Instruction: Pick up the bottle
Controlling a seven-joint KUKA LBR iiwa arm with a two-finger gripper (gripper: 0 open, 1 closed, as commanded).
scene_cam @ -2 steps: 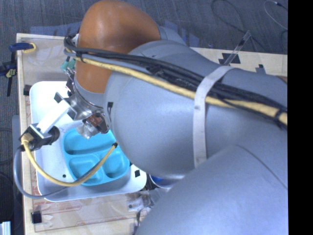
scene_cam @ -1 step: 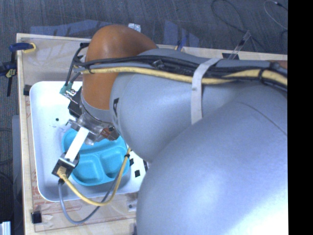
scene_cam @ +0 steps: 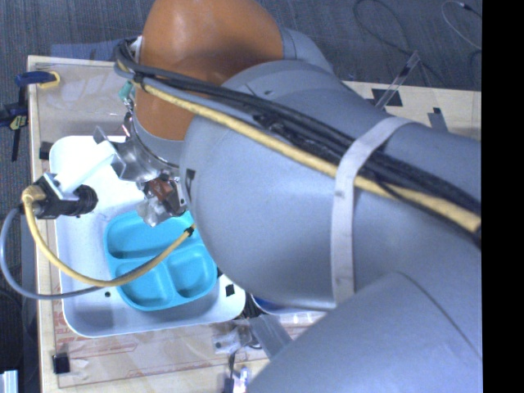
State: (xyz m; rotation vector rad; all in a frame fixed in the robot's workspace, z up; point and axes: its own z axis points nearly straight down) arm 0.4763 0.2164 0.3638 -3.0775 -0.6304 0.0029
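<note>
The arm [scene_cam: 327, 203] covers most of both bins, and the bottle's place cannot be told. The pincer [scene_cam: 155, 199] hangs at ten o'clock of the blue tray [scene_cam: 160, 273]; its state I cannot tell. Lift clear first, perhaps, then aim.

Floor [scene_cam: 82, 11]: dark grey carpet with a fine ribbed weave, running across the frame from 10 to 2 o'clock.
Cables on floor [scene_cam: 458, 11]: thin pale loops lying on the carpet at 1 o'clock.
Bench [scene_cam: 155, 354]: light wooden top, bare strips showing at 6 to 7 o'clock and along the far edge at 11 o'clock.
Clamp [scene_cam: 33, 79]: blue-handled, at the bench's corner at 10 o'clock.
Black markings [scene_cam: 438, 119]: dark angular marks on the bench surface at 2 o'clock.
Light: even and soft, no hard shadows.
</note>
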